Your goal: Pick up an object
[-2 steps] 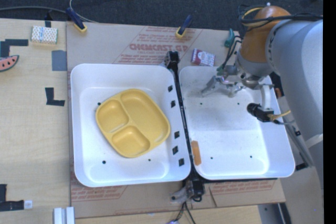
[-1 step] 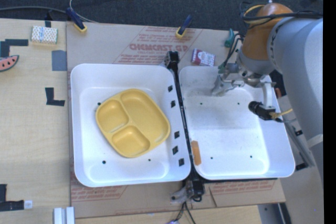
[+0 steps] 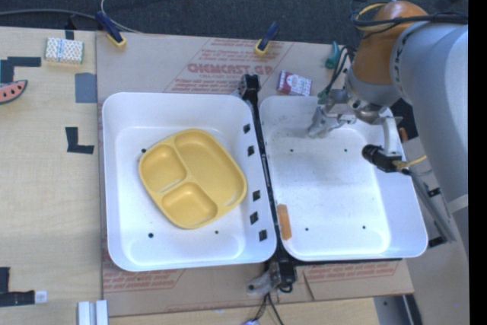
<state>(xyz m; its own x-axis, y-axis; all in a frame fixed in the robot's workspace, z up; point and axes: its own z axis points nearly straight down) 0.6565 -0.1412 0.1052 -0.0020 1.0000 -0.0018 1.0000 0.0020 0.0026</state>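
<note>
Orange stubby object (image 3: 283, 221), small and oblong, is lying in the lower left of the right-hand shallow white bin (image 3: 396, 236), pressing against the wall that this bin shares with its neighbour. Nothing is lying over it. Black clips (image 3: 256, 196) are running along that shared wall just beside it.

Left of the divide, a yellow plastic plate with three compartments (image 3: 192, 177) is sitting flat near the middle of the left-hand white bin (image 3: 122, 240), turned at an angle to the bin's sides and touching none of them.

Higher in the frame, the grey two-finger gripper (image 3: 318, 126) is hanging over the upper part of the right bin, well apart from the orange object and with bare bin floor under it. Whether it is released or clenched I cannot tell; nothing is showing in its grasp. The arm's orange band (image 3: 380, 49) is showing at upper right.

Beyond the bins, a small red-and-white packet (image 3: 293, 82) is lying on the printed brown cardboard sheet (image 3: 152, 65), and two blue-and-yellow clamps (image 3: 111, 28) are gripping its far edge.
</note>
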